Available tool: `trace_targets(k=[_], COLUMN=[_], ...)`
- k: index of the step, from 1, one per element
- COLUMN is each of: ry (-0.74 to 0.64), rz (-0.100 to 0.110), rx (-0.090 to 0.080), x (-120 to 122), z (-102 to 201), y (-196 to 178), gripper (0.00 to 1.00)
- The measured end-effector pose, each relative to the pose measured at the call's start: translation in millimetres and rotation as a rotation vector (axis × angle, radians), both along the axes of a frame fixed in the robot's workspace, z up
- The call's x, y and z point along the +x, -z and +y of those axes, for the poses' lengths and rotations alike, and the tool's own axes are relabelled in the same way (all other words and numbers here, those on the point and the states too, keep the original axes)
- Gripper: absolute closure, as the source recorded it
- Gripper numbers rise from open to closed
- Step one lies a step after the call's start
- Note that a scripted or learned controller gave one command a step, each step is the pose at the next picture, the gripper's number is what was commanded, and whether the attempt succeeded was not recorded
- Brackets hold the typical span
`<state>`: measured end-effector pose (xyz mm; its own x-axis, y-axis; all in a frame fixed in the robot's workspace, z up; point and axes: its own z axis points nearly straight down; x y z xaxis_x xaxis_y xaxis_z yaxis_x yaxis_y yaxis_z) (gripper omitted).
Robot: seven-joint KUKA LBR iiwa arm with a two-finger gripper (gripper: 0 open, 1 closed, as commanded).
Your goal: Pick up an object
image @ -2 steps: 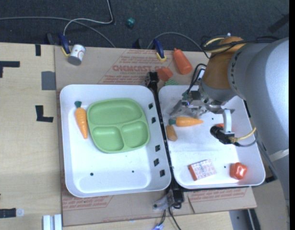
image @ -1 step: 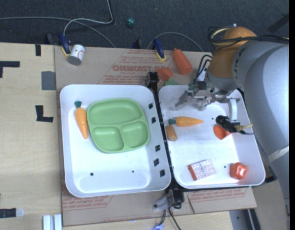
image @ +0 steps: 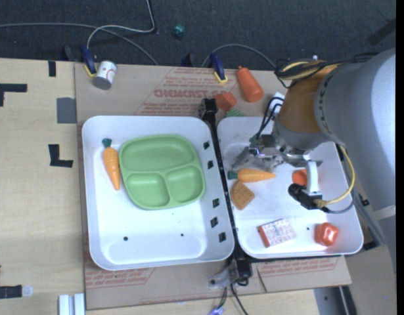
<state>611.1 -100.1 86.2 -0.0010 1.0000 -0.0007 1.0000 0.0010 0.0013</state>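
Observation:
My gripper [image: 253, 156] hangs low over the left part of the right bin [image: 346, 241], with the grey arm and its orange band [image: 300, 107] behind it. Just below the gripper lies an orange carrot-shaped piece [image: 256, 174], very close to it; I cannot tell whether they touch. A tan waffle-like square [image: 242, 195] lies beneath that, near the bin's left wall. A red and white box [image: 276, 232] and a red pepper [image: 326, 233] rest near the front wall. A small red-orange piece [image: 299, 176] sits beside the black cable.
The left bin [image: 96, 235] holds a green divided plate [image: 163, 171] and a carrot [image: 111, 166] on its left. Behind the bins lie an orange vegetable [image: 249, 84], a small red piece [image: 226, 100] and a small can [image: 105, 74]. Black clips line the divider [image: 215, 176].

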Motion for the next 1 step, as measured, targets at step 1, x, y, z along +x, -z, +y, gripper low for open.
trace_targets(k=[1], ry=[0.000], rz=[-0.005], rx=[-0.002], x=[-30.3], z=[2.6], y=[-0.5], gripper=[0.00])
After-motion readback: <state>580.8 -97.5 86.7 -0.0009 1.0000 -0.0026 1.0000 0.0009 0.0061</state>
